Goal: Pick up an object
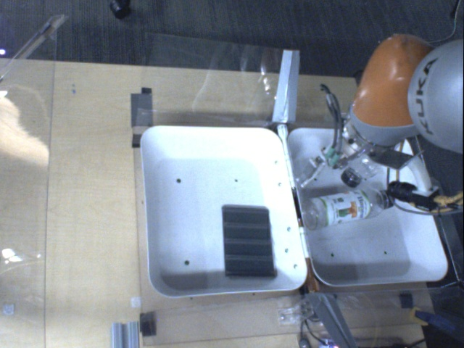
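A clear plastic bottle (342, 209) with a pale label lies on its side in the right bin (384, 256), close to that bin's left wall. My gripper (335, 164) hangs over the back part of the right bin, just above and behind the bottle, below the arm's orange band (388, 78). I see nothing held in it. A black ribbed rectangular block (249, 241) lies flat in the left bin (188, 194), near its front right corner.
The two bins meet along a narrow ridge (296, 201). A metal post (285, 93) stands behind that ridge. Cables (428, 201) trail from the wrist over the right bin's right side. Bare wooden bench (72, 194) stretches to the left.
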`<state>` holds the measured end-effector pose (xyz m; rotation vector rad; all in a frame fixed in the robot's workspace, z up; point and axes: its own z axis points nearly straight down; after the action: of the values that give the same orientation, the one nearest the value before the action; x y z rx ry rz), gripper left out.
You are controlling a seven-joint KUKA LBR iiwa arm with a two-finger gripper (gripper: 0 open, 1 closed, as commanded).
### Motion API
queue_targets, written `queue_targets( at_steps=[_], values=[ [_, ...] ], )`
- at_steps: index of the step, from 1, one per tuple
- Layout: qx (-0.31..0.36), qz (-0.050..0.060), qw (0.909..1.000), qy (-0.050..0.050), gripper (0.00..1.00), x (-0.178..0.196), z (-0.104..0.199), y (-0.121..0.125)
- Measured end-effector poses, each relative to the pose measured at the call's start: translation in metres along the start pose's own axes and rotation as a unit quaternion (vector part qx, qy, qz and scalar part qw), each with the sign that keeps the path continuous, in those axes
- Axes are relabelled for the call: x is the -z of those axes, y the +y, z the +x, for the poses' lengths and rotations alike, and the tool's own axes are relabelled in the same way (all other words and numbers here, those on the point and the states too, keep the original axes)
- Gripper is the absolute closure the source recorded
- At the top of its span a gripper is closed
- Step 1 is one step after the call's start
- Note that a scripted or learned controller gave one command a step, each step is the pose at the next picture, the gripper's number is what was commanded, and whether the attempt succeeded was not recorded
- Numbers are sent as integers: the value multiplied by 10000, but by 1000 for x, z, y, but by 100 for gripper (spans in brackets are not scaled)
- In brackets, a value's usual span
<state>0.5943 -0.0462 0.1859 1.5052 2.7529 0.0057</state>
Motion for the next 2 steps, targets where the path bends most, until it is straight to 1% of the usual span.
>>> queue_targets(
  at_steps=[1,2],
  values=[
    [182,1,9998,-9,0,-28,-41,-35],
    [529,-33,9986,-43,0,-96,-35,-25]
  ],
)
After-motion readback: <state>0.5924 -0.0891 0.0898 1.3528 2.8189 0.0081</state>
